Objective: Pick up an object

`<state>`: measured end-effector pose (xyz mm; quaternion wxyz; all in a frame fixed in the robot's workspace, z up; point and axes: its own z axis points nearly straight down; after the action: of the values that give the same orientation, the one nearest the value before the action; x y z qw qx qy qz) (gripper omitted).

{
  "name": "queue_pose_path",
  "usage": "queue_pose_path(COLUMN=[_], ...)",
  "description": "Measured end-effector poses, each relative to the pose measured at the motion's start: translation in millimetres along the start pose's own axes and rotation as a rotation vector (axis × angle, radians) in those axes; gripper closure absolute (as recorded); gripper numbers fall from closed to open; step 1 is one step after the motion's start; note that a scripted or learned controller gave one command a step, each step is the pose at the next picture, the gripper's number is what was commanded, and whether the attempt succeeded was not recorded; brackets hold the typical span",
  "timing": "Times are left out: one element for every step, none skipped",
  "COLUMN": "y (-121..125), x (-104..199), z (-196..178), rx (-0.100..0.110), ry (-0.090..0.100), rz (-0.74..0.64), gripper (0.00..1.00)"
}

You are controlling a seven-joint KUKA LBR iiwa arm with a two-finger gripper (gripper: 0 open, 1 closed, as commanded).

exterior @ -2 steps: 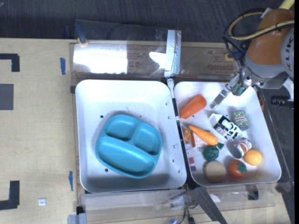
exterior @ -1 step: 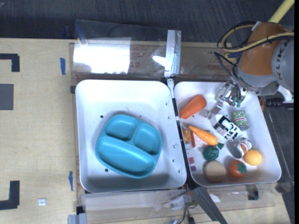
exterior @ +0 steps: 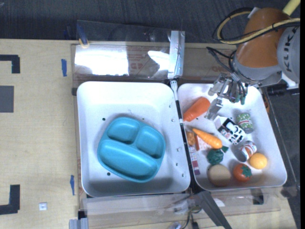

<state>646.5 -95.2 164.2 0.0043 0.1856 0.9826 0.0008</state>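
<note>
Two shallow white bins side by side on the bench: left bin [exterior: 90, 97] and right bin [exterior: 274, 175], walls touching along a shared middle ridge. In the left bin, one blue divided tray [exterior: 131, 148], three compartments, tilted, sitting toward the lower middle; bare white floor open all round it, widest along the top and the left wall. Right bin far more crowded, things packed into its lower half and middle. Counted there: two carrot-shaped pieces, a stubby orange carrot [exterior: 197, 108] near the upper left corner and a longer slim carrot [exterior: 208, 138] with a green top lying at a slant below it; one black-and-white patterned box [exterior: 230, 130]; one green patterned ball [exterior: 244, 120] just beside it toward the right wall; one red-and-white can [exterior: 246, 150]; one orange fruit [exterior: 258, 161] near the right wall; one tomato [exterior: 242, 171]; one beige potato-like lump [exterior: 218, 173] close to the bottom wall; one printed card [exterior: 192, 144] flat against the left wall. Open floor only along the top right strip and a small patch at the lower left corner. Gripper [exterior: 215, 109] low over the upper part of the right bin, just beside the stubby carrot's right end, nothing seen between the fingers; whether spread or closed, cannot tell, too blurred. Arm [exterior: 259, 51] entering over the bin's upper right corner, crowding that edge.
</note>
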Motion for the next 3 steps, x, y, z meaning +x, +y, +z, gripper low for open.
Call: queue_pose_path(y=[-4, -49, -39], x=[0, 12, 15], z=[57, -18, 19], rx=[-0.002, 0.001, 0.000], ry=[-0.012, -0.005, 0.008], rz=[-0.160, -0.447, -0.262], gripper=[0.00, 0.00, 0.00])
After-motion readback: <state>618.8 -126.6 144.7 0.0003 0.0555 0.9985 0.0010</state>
